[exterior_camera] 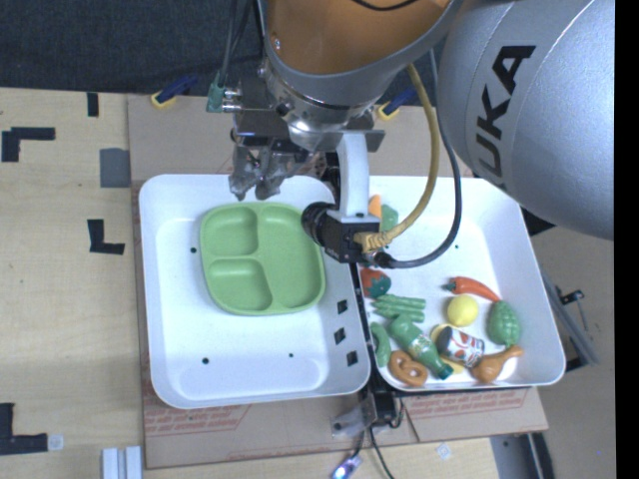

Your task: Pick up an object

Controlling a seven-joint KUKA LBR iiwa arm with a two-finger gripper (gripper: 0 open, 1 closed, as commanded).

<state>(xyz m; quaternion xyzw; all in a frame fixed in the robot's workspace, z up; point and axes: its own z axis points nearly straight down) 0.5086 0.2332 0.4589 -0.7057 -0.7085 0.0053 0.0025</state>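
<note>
The green divided plate (263, 258) lies flat in the left white bin (170, 297), its far edge just under the pincer (258, 183), which hangs over it holding nothing, while toy foods (449, 332) crowd the right bin (519, 247).

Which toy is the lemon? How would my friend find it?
Look in the right white bin, at the pile of toy food in its near corner. The lemon is the small round yellow ball in the middle of that pile, just below the red chili pepper and left of the bumpy green vegetable. Nothing else there is plain yellow.
</note>
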